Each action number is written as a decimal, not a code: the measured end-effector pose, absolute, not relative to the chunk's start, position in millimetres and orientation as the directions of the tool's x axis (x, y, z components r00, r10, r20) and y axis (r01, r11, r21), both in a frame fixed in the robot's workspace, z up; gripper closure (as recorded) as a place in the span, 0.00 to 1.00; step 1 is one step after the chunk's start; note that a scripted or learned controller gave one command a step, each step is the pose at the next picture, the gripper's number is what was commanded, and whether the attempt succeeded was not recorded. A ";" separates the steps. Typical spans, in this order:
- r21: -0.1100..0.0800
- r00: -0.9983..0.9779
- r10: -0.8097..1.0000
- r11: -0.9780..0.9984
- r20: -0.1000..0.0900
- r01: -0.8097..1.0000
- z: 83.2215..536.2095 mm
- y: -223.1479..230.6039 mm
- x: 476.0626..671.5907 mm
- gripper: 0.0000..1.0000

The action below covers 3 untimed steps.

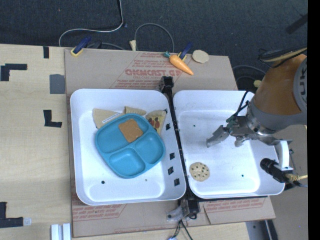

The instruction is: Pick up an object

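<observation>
- Two shallow white bins sit side by side on a sheet of cardboard (150,71) laid on the counter (30,149): the left bin (80,184) and the right bin (250,184), their inner walls touching along a black clip strip.
- One gripper (227,138) hangs over the right bin, toward its middle, at the end of the grey arm with the orange band (280,84). Its two fingers are spread apart, one pointing left and down at (216,137), and nothing sits between them.
- One cookie (199,172), round, pale and speckled with dark chips, lies flat on the floor of the right bin near its front left corner, below and left of the gripper and apart from it.
- One blue divided plate (131,151) with three compartments lies in the left bin, tilted diagonally.
- One brown toast-like slice (131,130) rests in the plate's upper compartment.
- Several tan, wedge-shaped flat pieces (105,116) lie behind the plate, partly tucked under its edge; their exact count cannot be told.
- One toy carrot (181,65), orange with a green top, lies on the cardboard behind the bins.
- One small pale round disc (201,57) sits just right of the carrot.
- Thin cables (120,14) curl over the dark floor at the back.
</observation>
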<state>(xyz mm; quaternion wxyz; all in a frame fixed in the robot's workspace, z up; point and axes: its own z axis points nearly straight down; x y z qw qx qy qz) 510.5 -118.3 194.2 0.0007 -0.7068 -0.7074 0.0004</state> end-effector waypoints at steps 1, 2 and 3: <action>0.000 -0.008 1.000 0.008 0.002 1.000 193.0 -62.3 552.0 0.00; -0.002 -0.002 1.000 0.002 0.000 1.000 193.1 -66.3 550.1 0.00; 0.001 -0.005 1.000 0.005 0.000 1.000 183.4 -36.9 593.2 0.00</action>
